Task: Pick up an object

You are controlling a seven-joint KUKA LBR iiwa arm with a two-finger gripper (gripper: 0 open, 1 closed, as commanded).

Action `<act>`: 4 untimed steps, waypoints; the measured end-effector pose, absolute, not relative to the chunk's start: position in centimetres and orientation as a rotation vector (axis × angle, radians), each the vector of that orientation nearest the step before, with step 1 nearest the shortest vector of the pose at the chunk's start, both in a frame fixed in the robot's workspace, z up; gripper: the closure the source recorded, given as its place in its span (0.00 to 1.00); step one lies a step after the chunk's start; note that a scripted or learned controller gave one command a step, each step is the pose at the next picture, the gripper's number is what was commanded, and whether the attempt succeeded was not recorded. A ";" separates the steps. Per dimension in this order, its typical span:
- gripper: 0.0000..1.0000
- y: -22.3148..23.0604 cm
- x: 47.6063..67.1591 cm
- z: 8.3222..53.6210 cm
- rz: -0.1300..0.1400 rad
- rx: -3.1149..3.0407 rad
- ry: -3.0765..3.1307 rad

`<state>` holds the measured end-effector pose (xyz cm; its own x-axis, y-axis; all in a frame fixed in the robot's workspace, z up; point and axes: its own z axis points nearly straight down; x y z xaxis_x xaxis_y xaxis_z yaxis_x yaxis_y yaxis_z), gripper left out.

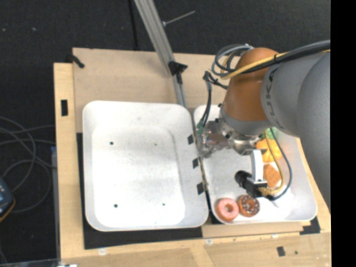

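Note:
The arm reaches in from the right and hangs over the right bin [303, 204]. Its orange wrist band covers much of that bin's far part. My gripper [214, 141] is low at the bin's left wall, near the divide between the two bins. In the bin's near corner lie a pink frosted donut [226, 209] and, touching it on the right, a brown sprinkled donut [248, 205]. An orange piece [272, 174], a yellow piece [270, 148] and a bit of green [273, 133] peek out beside the arm on the right.
The left bin [139, 166] lies beside the right one, its white floor showing small dark specks. A slanted metal pole [158, 35] comes down from the top to the far edge between the bins. Dark cables lie off the bench at left.

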<state>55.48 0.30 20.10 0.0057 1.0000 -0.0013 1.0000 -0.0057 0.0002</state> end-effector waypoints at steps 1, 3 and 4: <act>1.00 1.3 60.1 20.0 0.002 2.221 2.221; 1.00 4.4 57.4 19.8 -0.006 2.225 2.221; 1.00 3.2 57.0 20.1 0.000 2.222 2.219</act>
<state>57.05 3.19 20.08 0.0015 1.0000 -0.0007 1.0000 -0.0015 0.0009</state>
